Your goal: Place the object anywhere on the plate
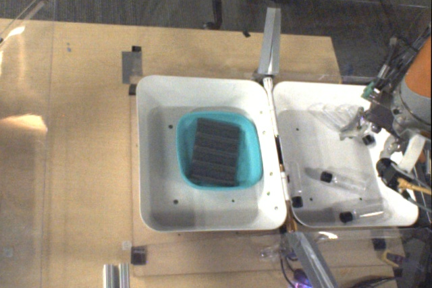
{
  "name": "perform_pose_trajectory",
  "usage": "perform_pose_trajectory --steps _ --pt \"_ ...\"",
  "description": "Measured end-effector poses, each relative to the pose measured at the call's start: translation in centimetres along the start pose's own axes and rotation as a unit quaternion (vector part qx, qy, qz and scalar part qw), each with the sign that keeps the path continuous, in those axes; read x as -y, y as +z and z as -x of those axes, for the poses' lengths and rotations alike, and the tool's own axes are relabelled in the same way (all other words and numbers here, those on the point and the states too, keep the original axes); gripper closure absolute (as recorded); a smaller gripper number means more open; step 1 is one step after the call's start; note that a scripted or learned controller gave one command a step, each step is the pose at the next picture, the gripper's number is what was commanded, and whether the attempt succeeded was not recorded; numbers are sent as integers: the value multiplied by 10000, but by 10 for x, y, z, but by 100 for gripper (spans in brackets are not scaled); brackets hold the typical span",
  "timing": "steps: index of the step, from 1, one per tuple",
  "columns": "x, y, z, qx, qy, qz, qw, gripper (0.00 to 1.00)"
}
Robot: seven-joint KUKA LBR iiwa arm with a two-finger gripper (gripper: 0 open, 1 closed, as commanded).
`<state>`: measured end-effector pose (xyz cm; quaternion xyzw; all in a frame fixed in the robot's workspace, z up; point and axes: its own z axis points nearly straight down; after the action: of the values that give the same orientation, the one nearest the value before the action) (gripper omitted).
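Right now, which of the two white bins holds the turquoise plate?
The left bin: the turquoise plate with the dark ridged block lies in it. The right bin holds small clear items.

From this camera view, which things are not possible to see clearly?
- Gripper: small and dim at the right bin's far side; finger state unreadable.
- Arm: cut off by the right edge.
- Clear items in the right bin: transparent, shapes uncertain.
- Dark ridged object on the teal plate: material unclear.
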<state>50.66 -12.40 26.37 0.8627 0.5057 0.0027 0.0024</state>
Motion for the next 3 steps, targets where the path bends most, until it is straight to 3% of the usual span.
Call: perform_pose_trajectory --steps 1,2,3 --pt "33 -4 -22 3 216 -14 9998 0" --pt "2 -75 31 5 939 14 9956 0" --pt "-20 -64 70 13 1336 6 9910 0"
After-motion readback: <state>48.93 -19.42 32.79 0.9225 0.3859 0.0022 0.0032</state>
